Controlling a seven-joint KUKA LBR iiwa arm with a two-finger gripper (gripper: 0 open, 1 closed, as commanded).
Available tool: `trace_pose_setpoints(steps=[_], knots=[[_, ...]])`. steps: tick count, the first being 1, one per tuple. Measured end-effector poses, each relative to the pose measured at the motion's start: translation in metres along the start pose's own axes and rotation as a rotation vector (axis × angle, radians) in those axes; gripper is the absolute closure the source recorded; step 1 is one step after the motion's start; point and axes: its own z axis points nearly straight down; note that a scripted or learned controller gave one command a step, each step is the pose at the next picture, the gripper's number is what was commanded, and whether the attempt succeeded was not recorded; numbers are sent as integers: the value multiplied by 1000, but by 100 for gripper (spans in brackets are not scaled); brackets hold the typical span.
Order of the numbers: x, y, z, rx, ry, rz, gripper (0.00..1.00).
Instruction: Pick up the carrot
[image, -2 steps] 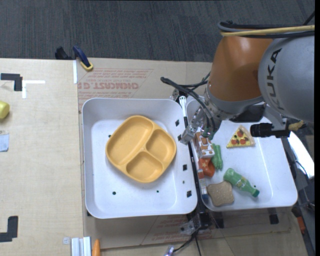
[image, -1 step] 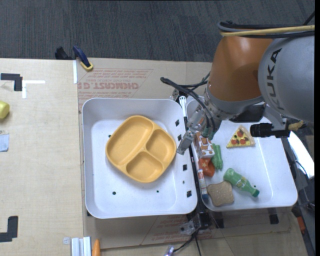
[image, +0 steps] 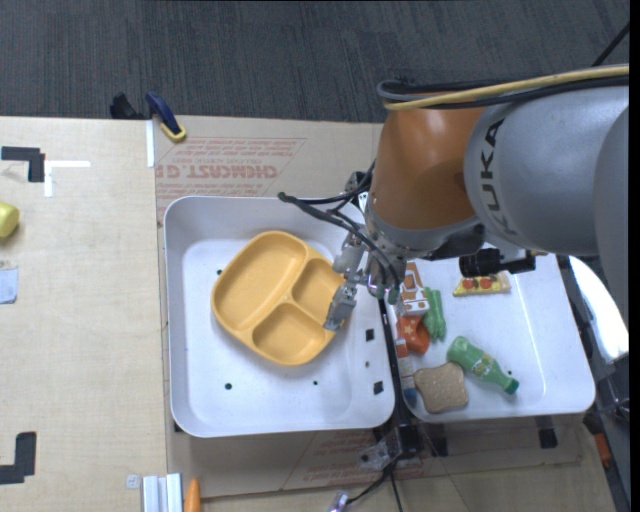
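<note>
The carrot (image: 414, 332), orange with a green leafy top, lies in the right bin (image: 560, 400) close to the divider between the bins. My gripper (image: 347, 287) hangs over the right edge of the yellow divided plate (image: 270, 295) in the left bin (image: 200, 390). It is to the left of the carrot and apart from it. The grey arm with its orange band (image: 430, 170) covers the back of both bins.
In the right bin, a green bottle (image: 481, 364) and a slice of bread (image: 441, 388) lie in front of the carrot. A pizza slice (image: 482, 285) lies behind it. A yellow object (image: 6, 220) sits at the bench's far left.
</note>
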Motion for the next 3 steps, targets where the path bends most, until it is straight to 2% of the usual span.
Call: trace_pose_setpoints(steps=[1, 2, 3], knots=[[-11, -83, -9, -1, -5, -279, 0], [-51, -142, 0, -1, -4, -20, 0], [-88, -212, 71, -1, -3, -219, 0]])
